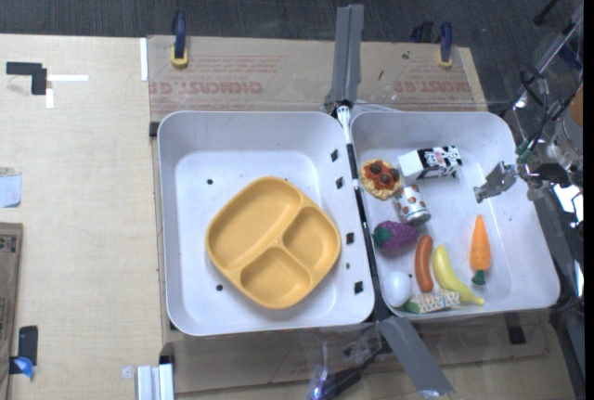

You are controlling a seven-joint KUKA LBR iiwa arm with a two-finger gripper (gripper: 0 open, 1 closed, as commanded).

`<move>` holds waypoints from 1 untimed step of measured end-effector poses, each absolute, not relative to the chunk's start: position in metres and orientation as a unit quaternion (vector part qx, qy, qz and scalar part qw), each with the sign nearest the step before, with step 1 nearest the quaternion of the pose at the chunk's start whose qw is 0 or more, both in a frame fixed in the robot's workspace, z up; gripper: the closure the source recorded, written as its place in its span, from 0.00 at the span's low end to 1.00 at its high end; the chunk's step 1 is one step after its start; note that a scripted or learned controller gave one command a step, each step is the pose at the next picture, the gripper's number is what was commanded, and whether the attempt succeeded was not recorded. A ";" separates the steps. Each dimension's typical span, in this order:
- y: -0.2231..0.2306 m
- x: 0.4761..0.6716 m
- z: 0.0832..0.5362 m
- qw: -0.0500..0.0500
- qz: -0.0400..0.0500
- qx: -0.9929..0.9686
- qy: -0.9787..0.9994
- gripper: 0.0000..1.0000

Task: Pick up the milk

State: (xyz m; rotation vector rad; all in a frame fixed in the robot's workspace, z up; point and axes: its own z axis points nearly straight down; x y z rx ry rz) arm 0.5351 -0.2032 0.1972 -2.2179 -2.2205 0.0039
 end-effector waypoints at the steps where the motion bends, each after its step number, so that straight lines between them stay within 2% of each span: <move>1: -0.158 0.611 0.091 0.000 0.000 -0.627 -0.779 0.00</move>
